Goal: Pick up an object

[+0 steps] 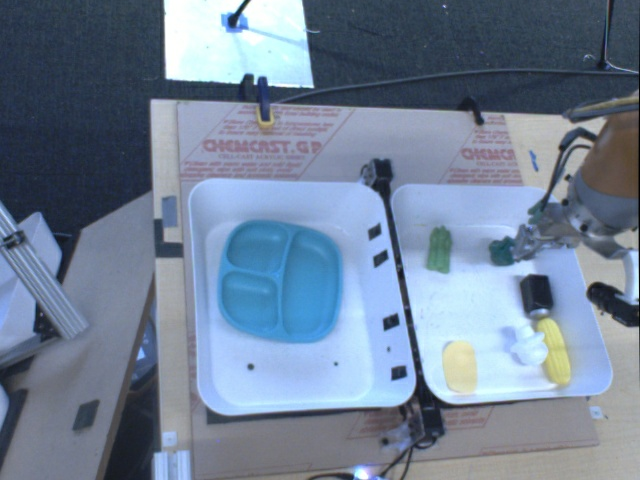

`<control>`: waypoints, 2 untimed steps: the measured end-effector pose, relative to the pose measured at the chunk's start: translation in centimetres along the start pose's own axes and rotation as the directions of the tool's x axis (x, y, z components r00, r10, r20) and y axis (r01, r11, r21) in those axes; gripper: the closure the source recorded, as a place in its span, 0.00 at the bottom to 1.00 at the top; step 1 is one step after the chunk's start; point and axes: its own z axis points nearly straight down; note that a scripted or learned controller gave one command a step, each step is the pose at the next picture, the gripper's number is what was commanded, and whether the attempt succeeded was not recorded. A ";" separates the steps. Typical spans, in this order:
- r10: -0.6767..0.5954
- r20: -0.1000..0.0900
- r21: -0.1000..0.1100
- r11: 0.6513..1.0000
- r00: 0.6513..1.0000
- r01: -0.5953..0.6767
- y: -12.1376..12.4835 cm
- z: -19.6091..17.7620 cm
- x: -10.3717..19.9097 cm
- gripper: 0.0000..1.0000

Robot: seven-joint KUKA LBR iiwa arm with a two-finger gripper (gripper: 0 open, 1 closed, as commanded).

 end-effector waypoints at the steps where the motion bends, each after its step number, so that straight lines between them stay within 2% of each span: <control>1: -0.001 0.001 0.000 1.000 1.000 0.001 1.1 -5.0 -0.3 1.00; 2: -0.001 0.000 0.000 1.000 1.000 0.001 0.6 -9.6 -0.3 1.00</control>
